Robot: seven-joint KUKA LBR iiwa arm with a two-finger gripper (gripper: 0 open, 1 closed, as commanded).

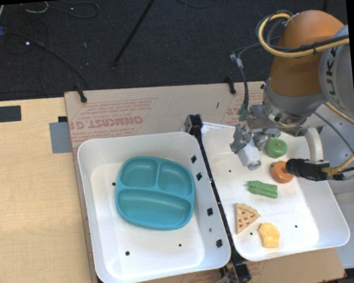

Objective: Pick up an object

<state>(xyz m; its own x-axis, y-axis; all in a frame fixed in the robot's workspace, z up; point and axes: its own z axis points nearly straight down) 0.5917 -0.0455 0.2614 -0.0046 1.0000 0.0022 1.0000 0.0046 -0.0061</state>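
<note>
Over right bin (310,213) rear: end effector (248,151) low; can't tell how open, nothing seen held; green round toy (278,147) just beside; prob light, hard plastic, smooth, may roll; grip across middle.

Orange toy (279,172), right side out of sight

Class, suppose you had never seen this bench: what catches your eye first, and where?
The teal divided plate lies in the middle of the left bin. At upper right the arm's big orange band stands out, with its gripper hanging over the far end of the right bin. Nearer in that bin lie a toy pizza slice and a green pod.
</note>
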